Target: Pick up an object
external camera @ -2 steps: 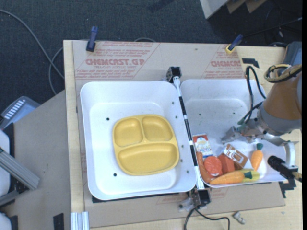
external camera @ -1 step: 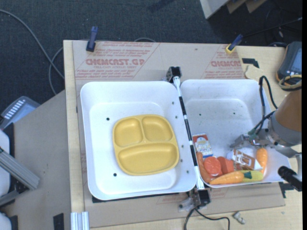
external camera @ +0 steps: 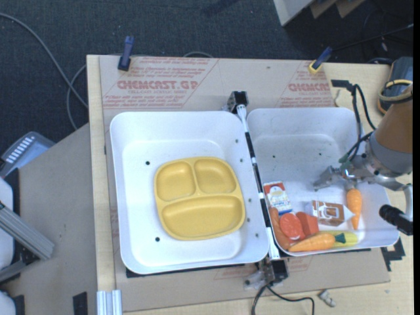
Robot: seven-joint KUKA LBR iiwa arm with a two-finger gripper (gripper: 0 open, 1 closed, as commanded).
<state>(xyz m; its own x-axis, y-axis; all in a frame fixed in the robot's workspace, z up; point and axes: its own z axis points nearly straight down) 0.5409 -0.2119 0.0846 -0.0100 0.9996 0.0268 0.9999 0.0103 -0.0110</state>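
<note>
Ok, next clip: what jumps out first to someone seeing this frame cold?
The yellow divided tray sits alone in the middle of the left bin. In the right bin, a jumble of toy food crowds the near edge, including a long carrot and a small carrot. The gripper hangs just above that pile, beside the small carrot.
</note>
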